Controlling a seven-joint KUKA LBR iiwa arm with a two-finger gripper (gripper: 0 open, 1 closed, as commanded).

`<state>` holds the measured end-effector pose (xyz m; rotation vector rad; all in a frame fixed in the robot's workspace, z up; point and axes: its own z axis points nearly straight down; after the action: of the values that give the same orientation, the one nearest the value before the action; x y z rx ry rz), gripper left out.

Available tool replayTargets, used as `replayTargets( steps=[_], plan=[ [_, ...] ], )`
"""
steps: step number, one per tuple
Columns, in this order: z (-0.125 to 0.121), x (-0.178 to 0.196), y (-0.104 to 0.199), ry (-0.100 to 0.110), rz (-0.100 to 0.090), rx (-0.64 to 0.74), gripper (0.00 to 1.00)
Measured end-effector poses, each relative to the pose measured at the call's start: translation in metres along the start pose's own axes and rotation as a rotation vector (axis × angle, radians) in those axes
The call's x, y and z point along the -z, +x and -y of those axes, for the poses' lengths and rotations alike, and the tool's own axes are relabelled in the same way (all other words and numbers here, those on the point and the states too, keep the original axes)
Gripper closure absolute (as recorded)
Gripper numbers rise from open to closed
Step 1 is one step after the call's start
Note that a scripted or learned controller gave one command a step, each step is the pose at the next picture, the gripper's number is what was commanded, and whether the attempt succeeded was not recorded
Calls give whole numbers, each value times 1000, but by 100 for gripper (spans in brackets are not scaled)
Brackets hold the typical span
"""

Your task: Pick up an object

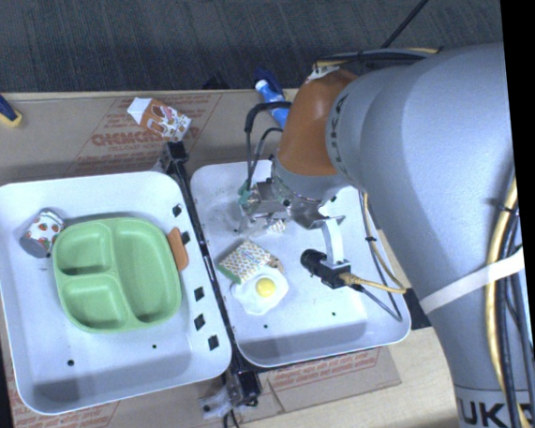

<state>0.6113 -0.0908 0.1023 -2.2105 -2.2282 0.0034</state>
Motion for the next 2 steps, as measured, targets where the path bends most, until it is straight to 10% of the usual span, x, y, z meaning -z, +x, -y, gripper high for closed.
replayTargets(
  steps=[1, 2],
  plan=[
    [-20, 91, 67, -5, -1, -1, 100],
    [-19, 90, 66, -2, 0, -2, 0]
  ],
)
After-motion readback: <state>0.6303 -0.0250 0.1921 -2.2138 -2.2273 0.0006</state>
